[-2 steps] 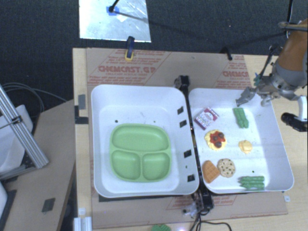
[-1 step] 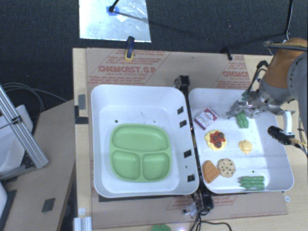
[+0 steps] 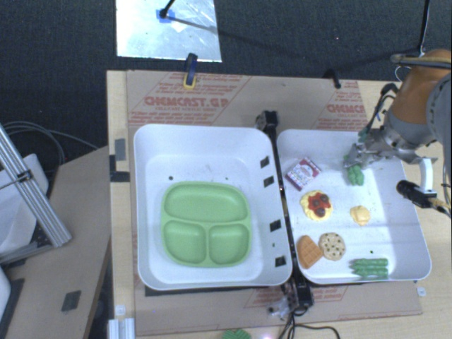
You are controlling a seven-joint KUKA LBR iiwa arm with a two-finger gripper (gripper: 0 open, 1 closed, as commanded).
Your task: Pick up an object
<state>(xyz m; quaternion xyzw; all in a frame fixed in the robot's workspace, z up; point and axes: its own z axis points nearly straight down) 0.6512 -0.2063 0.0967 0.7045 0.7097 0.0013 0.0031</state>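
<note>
board under bins (image 3: 212,94) | red print "chemcast gp", left; same print at right, partly hidden

Bright, even overhead light; the two white bins (image 3: 212,136) glare slightly. Soft shadows fall beside objects. Foil sheet (image 3: 168,20) reflects brightly. Focus is mildly soft throughout.

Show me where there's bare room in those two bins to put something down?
Left bin: bare white floor rings the green divided tray, widest along the top. Right bin: bare along the top edge and right side. Crowded around the red packet, pizza, cookie and green beans.
</note>
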